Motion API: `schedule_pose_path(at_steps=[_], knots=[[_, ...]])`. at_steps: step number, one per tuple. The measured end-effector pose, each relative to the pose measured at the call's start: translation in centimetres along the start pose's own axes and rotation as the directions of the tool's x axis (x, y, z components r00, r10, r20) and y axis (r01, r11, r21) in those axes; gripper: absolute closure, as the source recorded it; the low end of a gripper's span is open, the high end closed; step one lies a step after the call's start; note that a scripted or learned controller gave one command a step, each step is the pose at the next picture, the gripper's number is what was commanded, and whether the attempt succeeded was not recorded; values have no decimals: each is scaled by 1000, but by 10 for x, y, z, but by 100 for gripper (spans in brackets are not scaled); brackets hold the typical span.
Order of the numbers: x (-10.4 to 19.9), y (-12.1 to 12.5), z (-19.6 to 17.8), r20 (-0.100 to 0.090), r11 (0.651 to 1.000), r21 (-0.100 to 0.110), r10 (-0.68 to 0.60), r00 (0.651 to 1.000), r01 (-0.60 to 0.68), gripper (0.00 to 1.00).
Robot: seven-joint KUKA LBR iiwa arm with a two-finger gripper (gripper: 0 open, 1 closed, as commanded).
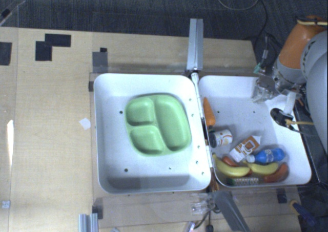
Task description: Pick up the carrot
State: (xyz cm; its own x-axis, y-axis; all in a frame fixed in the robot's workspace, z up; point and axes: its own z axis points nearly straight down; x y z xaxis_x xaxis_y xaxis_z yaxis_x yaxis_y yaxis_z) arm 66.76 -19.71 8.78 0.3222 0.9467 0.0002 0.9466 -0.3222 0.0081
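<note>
Bananas (pixel 247 168): two, along near wall of right bin (pixel 302 174), well below-left of tool; blue bottle (pixel 269 155), small carton (pixel 245 147) and small can (pixel 222 137) just behind them.
Carrot (pixel 208 112): in right bin, against its left wall, well left of tool; long axis runs near-to-far.
Left bin (pixel 110 139): holds green divided tray (pixel 156 124).
Tool (pixel 266 91): at right bin's far right corner; finger state cannot be told.
Worktop (pixel 46 139): carries both bins.
</note>
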Motion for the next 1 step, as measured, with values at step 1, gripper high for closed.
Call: schedule_pose_path(at_steps=[1], knots=[[2,2,-13,1,1000,-7,-8,1000,8,100]])
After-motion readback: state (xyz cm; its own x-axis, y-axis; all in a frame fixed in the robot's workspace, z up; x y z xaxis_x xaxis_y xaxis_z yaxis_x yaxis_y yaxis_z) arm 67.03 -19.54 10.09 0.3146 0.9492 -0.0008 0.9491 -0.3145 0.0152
